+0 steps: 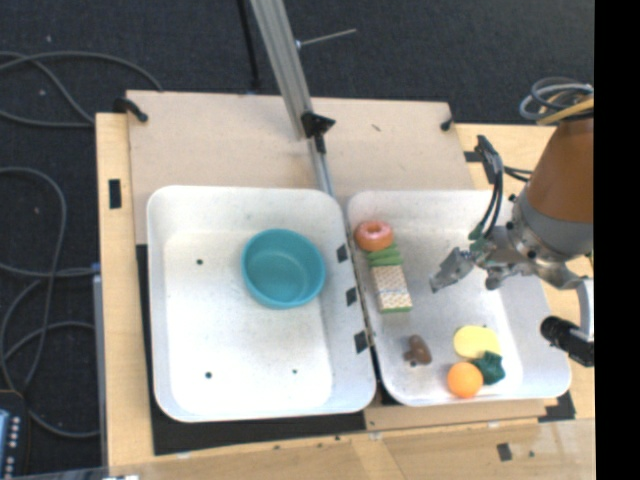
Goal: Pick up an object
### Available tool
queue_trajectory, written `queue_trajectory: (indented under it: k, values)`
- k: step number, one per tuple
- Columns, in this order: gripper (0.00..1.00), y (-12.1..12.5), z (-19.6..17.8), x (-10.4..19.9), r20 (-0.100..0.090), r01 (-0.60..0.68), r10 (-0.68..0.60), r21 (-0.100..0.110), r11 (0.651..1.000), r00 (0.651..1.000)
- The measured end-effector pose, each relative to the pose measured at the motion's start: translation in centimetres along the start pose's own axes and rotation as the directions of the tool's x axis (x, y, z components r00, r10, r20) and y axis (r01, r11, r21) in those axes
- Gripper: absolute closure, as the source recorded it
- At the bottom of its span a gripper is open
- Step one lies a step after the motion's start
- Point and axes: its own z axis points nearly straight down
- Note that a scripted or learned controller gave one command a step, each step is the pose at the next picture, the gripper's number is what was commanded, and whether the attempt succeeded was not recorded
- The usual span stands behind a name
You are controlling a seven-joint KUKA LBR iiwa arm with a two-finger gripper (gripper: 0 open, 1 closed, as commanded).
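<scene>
Looking down from the one overhead camera, I've got the jaws (452,268) hanging over the right bin (440,213), roughly mid-bin, with the arm (565,183) coming in from the right side. Nothing sits between the fingers, that much I can see, but whether they're spread wide or pinched narrow I honestly cannot tell from this angle.

Stuff in that bin, all relative to the jaws: out past the tips, toward the divider between the bins, there's a sponge block (391,287) with a green piece at its far end, and just beyond that a pink donut-looking ring (374,234). Nearer the front edge of the bin, below the jaws, is a small brown lump (417,349). Also below them but back toward the arm side, a yellow object (475,342) sits touching an orange ball (464,379), with a dark green thing (492,369) squeezed right beside both. None of these are touching the jaws.

Well away from the jaws, across the divider, the left bin (180,368) holds a teal bowl (284,267), upright. Both bins sit on the counter (220,128), and a metal pole (285,53) slants up from its back.
</scene>
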Motion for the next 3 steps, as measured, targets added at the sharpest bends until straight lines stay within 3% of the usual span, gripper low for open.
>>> queue_trajectory:
  k: [1,3]
  values:
    - [0.0,0.0,0.0,0.0,0.0,-0.002,0.002,-0.001,1.0,1.0]
    - [0.0,-0.5,11.3,0.5,0.002,-0.004,0.004,0.007,1.0,1.0]
